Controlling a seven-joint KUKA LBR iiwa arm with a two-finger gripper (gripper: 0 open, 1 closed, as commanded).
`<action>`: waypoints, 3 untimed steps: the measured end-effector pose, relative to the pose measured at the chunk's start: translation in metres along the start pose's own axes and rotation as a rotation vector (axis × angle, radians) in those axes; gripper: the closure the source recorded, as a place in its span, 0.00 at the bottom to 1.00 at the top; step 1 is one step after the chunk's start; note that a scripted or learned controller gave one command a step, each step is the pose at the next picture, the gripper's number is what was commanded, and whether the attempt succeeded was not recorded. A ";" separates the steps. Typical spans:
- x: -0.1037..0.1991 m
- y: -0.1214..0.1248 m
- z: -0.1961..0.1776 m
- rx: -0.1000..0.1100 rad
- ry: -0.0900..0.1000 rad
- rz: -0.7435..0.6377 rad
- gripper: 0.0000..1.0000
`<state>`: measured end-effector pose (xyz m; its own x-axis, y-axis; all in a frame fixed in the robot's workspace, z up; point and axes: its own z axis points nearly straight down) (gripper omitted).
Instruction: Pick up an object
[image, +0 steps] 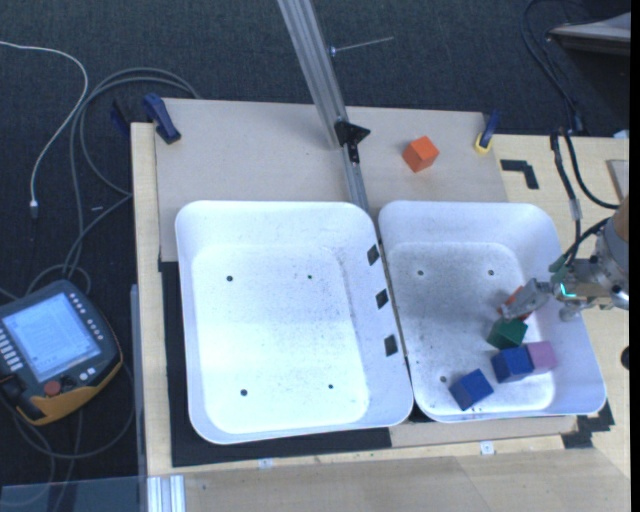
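The tool (522, 303) sits low in the right shallow white bin (455, 225), directly above a dark green block (511, 332). Whether it grips anything cannot be told. Two blue cubes (471, 388) and a pink block (542, 354) lie nearby.

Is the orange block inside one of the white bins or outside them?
Outside. The orange block sits on the tan board beyond the right bin, past its far rim, touching neither bin.
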<state>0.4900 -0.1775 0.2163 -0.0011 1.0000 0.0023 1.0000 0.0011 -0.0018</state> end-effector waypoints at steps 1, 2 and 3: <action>-0.024 0.032 0.121 0.006 0.001 0.001 0.00; -0.024 0.034 0.106 -0.003 -0.001 0.000 1.00; 0.046 0.064 0.111 -0.004 0.001 -0.008 1.00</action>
<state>0.5539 -0.1312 0.1049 -0.0087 1.0000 0.0032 1.0000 0.0087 0.0025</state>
